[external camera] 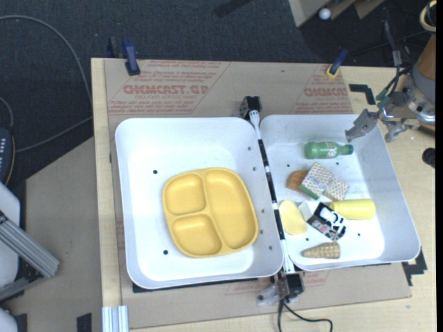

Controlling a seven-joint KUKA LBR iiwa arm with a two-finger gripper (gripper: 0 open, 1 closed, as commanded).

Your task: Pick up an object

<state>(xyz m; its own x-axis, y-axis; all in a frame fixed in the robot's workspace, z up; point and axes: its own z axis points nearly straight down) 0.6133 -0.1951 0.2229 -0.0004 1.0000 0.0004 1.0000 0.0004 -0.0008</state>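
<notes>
Honestly, I can't tell whether my hand (374, 121), hovering at the right bin's (396, 185) far corner, is apart or together, and dropping toward the green bottle (327, 149) lying nearby risks rolling it against the checkered packet (324, 180).

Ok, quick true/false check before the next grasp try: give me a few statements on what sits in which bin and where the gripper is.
1. The yellow divided tray lies in the left bin. True.
2. The green bottle stands upright. False: it lies on its side in the right bin.
3. The gripper is above the left bin. False: it is at the right bin's far right corner.
4. The gripper holds the bottle. False: they are apart.
5. A yellow banana-like piece lies in the right bin. True.
</notes>
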